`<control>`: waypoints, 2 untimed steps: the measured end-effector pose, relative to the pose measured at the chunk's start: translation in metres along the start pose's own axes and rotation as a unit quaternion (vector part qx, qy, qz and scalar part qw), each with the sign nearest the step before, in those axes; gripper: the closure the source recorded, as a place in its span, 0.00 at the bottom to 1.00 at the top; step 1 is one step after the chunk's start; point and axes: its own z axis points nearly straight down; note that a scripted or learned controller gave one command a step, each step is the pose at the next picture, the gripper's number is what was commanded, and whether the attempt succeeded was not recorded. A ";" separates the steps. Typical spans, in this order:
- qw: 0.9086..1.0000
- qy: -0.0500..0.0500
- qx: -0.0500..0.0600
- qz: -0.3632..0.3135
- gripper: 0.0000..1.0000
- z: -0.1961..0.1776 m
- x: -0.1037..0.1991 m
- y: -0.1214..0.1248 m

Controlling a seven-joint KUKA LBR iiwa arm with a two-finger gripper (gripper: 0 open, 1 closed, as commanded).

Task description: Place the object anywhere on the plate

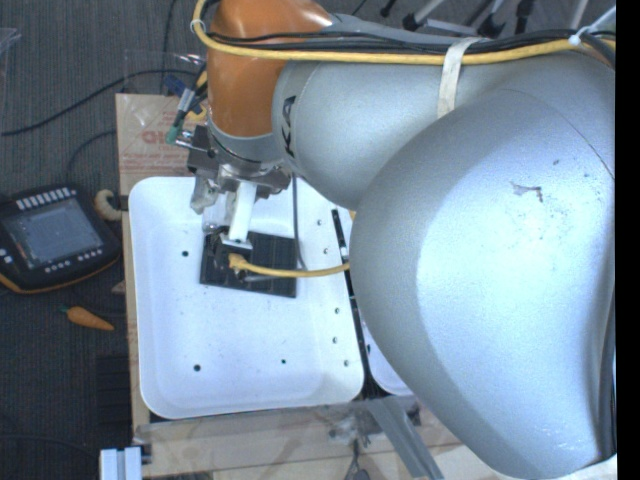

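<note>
Hovering low over the far half of the left bin [230, 358], the gripper [228, 213] points straight down beneath the orange band [245, 58].

Camera view:
- Wrist hardware masks the tip from above. Cannot tell whether the gripper is parted, closed or carrying anything.
- The grey arm [480, 188] blankets most of the right bin [383, 373], leaving a pale sliver beside the left bin.
- Cannot place the object or the plate. Possibly under the wrist or beneath the arm's bulk, but that is a guess.

Step in hand, as judged: pick-up or early carry. To do it well:
- Confirm a firm hold before travelling.
- Rise vertically until clear of the bin wall.
- Centre over the plate and descend until nearly touching.
- Let go gently so nothing bounces off.
- Retreat straight up.
</note>
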 end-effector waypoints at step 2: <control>0.975 -0.001 -0.002 -0.222 1.00 -0.199 -0.009 -0.026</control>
